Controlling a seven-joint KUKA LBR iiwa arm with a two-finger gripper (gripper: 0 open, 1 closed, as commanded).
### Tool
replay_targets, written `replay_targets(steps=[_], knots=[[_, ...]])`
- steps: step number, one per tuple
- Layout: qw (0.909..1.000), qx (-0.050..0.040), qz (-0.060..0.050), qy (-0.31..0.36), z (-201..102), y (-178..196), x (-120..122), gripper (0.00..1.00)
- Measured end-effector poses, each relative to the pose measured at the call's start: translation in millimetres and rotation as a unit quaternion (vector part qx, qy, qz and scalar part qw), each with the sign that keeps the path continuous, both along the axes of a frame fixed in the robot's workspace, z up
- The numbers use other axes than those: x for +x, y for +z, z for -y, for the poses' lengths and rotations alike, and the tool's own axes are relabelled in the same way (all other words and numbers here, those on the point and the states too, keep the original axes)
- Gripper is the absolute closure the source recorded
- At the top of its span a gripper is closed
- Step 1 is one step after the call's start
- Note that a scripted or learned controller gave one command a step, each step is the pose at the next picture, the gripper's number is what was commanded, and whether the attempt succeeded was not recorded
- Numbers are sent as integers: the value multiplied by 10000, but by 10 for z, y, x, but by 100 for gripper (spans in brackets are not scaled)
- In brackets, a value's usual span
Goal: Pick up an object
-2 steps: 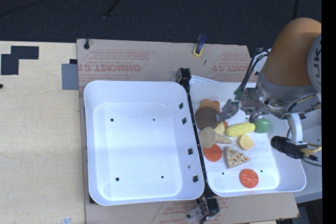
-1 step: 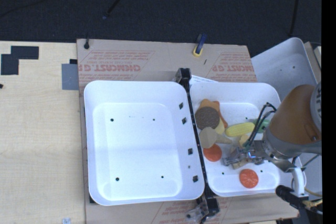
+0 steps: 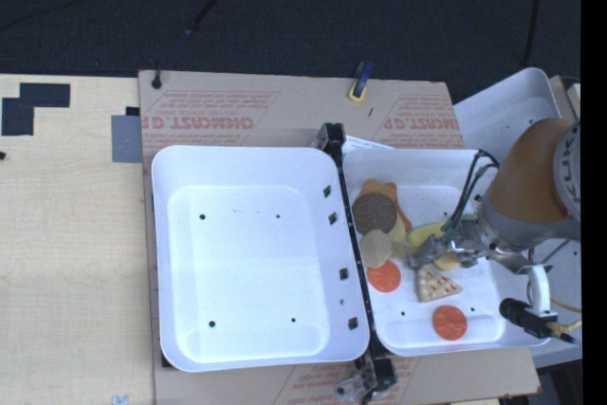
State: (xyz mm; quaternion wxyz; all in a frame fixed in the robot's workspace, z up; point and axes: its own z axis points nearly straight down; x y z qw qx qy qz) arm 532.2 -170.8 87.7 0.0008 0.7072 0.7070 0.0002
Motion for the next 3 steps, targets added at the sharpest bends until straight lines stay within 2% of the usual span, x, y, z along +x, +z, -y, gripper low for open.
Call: replay_targets(steps=[1, 2, 3], knots=[[10000, 3, 1, 8, 3, 1, 583, 0], [10000, -5, 9, 16, 430, 8, 1044, 0], [10000, 22, -53, 18, 415, 96, 1007, 100]])
